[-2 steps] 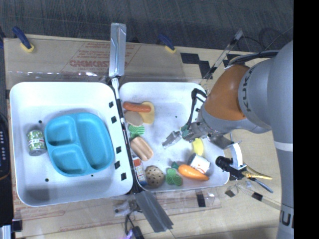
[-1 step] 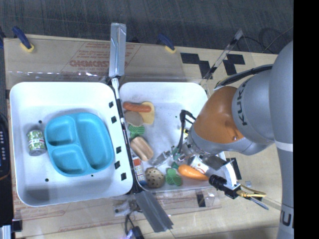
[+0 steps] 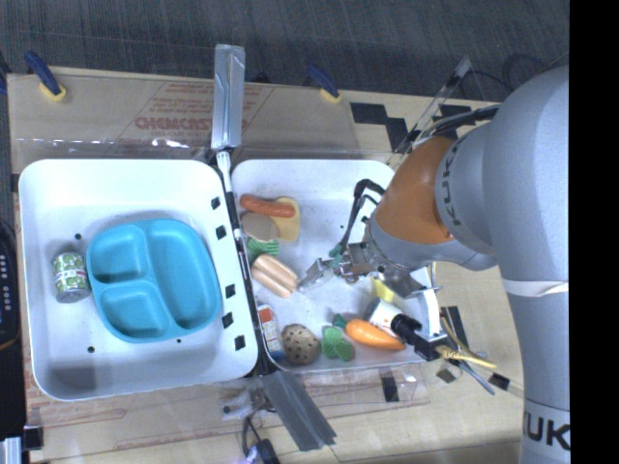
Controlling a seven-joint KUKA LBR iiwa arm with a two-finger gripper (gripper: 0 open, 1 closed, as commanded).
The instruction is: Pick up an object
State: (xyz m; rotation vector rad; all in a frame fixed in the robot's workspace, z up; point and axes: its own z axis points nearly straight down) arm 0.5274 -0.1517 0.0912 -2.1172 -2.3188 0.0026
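Note:
My gripper [image 3: 322, 272] hangs low over the middle of the right bin [image 3: 319, 177], its tip just right of a tan bread roll [image 3: 274, 275]. Nothing shows in its grasp. Behind the roll lie a hot dog [image 3: 270, 206], a brown round piece [image 3: 258, 227] and a small green piece [image 3: 263, 246]. Along the bin's front edge lie an orange carrot [image 3: 373, 333] with a green top [image 3: 338, 345], a speckled potato [image 3: 301, 343] and a small bottle [image 3: 269, 329]. A yellow piece [image 3: 384, 289] peeks out under the wrist.
The left bin [image 3: 58, 187] holds a blue divided plate [image 3: 153, 278] and a small green-labelled can [image 3: 70, 275] by its left wall. A metal divider bar [image 3: 228, 95] stands between the bins at the back. The arm covers the right bin's right side.

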